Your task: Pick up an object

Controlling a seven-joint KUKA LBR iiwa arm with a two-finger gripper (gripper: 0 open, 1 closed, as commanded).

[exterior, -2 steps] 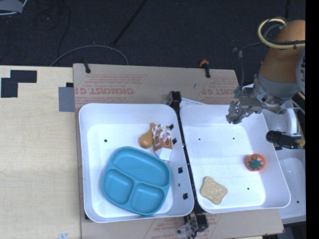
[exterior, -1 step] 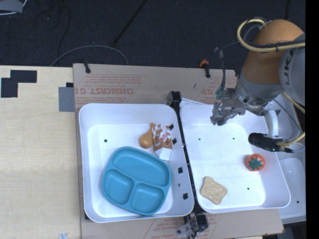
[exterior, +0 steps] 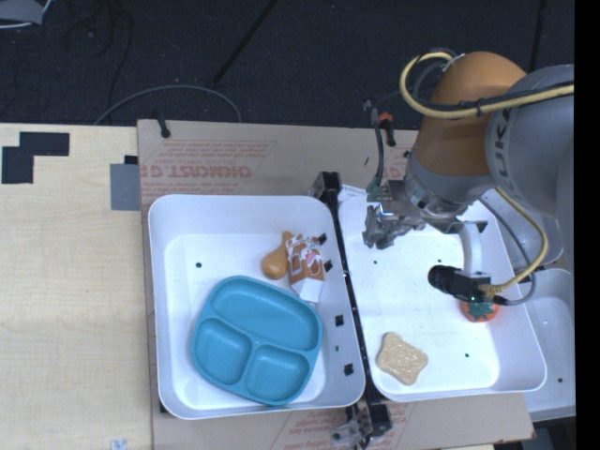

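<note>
Robotics lab, test bench setup. Grey industrial arm [exterior: 525,148] with orange band, yellow cable looped over wrist, reaching over tabletop [exterior: 66,298] of pale wood. Two shallow white bins [exterior: 169,251] side by side, clamped together along black centre divider [exterior: 342,279], seated on flattened cardboard sheet [exterior: 234,162] with printed lettering. Dark carpeted floor [exterior: 187,36] behind, loose black cables [exterior: 169,92] trailing across it. Black and grey tape patches [exterior: 37,153] on wood. Bin contents are toy-like practice items: blue divided plate [exterior: 255,340], plastic food pieces.
</note>
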